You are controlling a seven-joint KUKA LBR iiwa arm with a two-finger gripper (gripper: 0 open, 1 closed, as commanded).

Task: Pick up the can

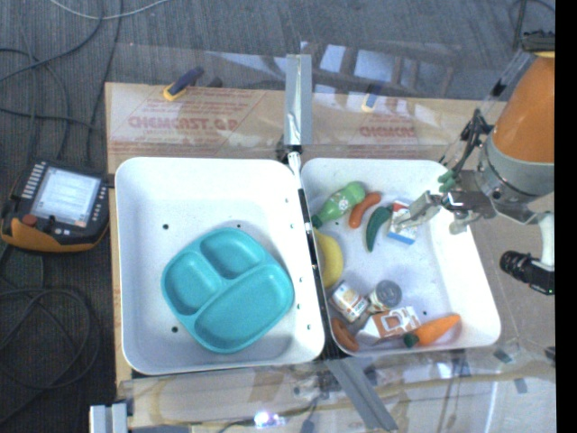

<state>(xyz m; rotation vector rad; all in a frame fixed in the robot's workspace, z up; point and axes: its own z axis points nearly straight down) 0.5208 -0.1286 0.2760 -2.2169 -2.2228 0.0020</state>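
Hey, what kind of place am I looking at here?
Probably a robot lab test bench: a robot arm reaches over two white bins, one holding toy food, with a control handset and loose cables on the carpet.

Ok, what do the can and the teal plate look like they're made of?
The can looks like metal: its round top is dull grey with a rim, though it is small and blurry. The teal plate looks like moulded plastic: one even colour, smooth rounded compartment walls, soft sheen.

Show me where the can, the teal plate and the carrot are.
can (389, 292): camera view, on its grey round top.
teal plate (228, 287): camera view, on the ridge between its compartments.
carrot (436, 329): camera view, on its orange body.
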